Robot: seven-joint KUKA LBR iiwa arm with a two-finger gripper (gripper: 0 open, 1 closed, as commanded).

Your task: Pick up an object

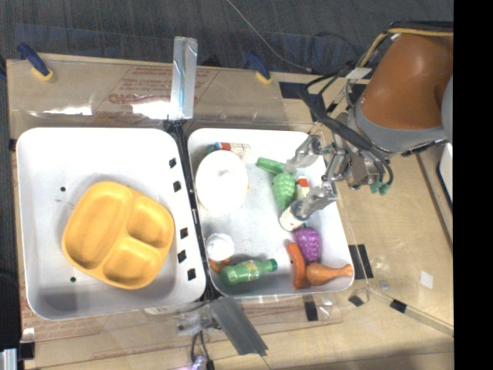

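- Nearest the camera, along the right bin's (231, 133) front wall, a green bottle (250, 270) lies on its side, its white cap pointing right.
- Just left of it stands a small white cup (219, 247) with an orange thing under it, close to the divider between the bins.
- In the front right corner a tan drumstick (327, 272) lies flat, touching an orange carrot (297, 264) on its left.
- Purple grapes (308, 243) sit just behind the carrot and the drumstick.
- In the left bin (38, 206) a yellow tray (118, 233) with three compartments lies tilted, well apart from all else.
- Behind the grapes a small white piece (291, 220) rests on the floor, right under the gripper.
- A green vegetable (283, 186) lies mid-bin, its darker stem end pointing back and left; it crowds the gripper's left side.
- A round white lid (222, 179) lies flat left of the vegetable, near the divider.
- Behind the lid a small packet (231, 149) with red and blue marks leans by the back wall.
- The gripper (314, 177) hangs over the right bin's right half, one finger (302, 154) to the back, the other (320, 199) to the front, set well apart.
- Nothing shows between the fingers; the front one ends just above the white piece, and I cannot tell whether it touches.
- The grey arm (400, 91) with its orange band comes in from the right, above the bin's rim.
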